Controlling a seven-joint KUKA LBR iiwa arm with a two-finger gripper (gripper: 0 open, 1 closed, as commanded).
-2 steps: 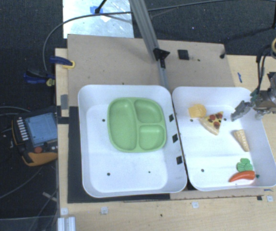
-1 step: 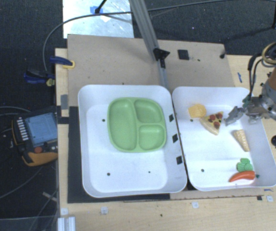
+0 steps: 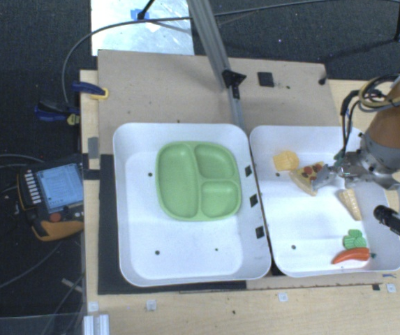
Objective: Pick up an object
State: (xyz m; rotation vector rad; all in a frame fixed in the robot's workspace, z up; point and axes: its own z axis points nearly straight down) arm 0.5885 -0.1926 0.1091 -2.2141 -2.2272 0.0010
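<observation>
From the camera above the bench, the right bin is the place to watch, so every spot here is told from it. The gripper sits low inside this bin, near its top middle, right at a pizza slice toy. The picture is fuzzy there, so I cannot tell how wide the hand is open or if it has hold of anything.

The pizza slice looks like the thing to pick up. To do this step well, the hand should come straight down over the slice, with one finger on each side, and squeeze before it lifts. The slice is flat and thin, so I think the fingers must go right down to the bin floor. A yellow toy lies just beside the slice, nearer the top left of the bin, and the hand should not bump it.

Now the count. In the right bin there are four toys: one pizza slice, one yellow toy, one cone-shaped piece in the middle right, and one carrot in the bottom right corner. The left bin, just beside the right bin, has one green plate with three parts. So there are two bins in all.
</observation>
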